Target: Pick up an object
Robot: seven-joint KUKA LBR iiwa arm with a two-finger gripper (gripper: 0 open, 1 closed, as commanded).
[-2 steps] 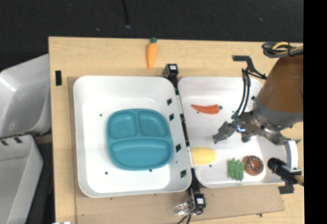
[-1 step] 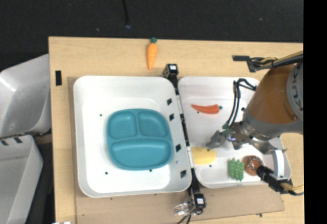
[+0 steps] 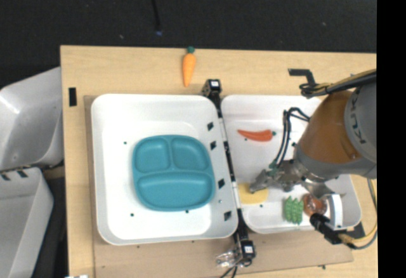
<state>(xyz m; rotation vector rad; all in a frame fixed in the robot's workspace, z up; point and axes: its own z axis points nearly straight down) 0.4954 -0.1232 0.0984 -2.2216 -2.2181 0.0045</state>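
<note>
The left bin [image 3: 101, 162] holds a blue divided plate [image 3: 172, 172]. In the right bin [image 3: 254, 108] lie a red chili [image 3: 255, 135], a green piece [image 3: 293, 209] and a yellow block [image 3: 252, 195]. The tool [image 3: 259, 185] hovers over that block; its grip I cannot tell.

Your arm [image 3: 336, 137] entered from the right, its grey body and broad orange band sloping down and leftward toward the wrist. The grey wrist section sat below the band, with dark cables looping beside it. Your gripper [image 3: 259, 183] pointed left and slightly downward at the end of the wrist, low over the surface, its metal fingers [image 3: 262, 178] appearing spread slightly apart.
</note>
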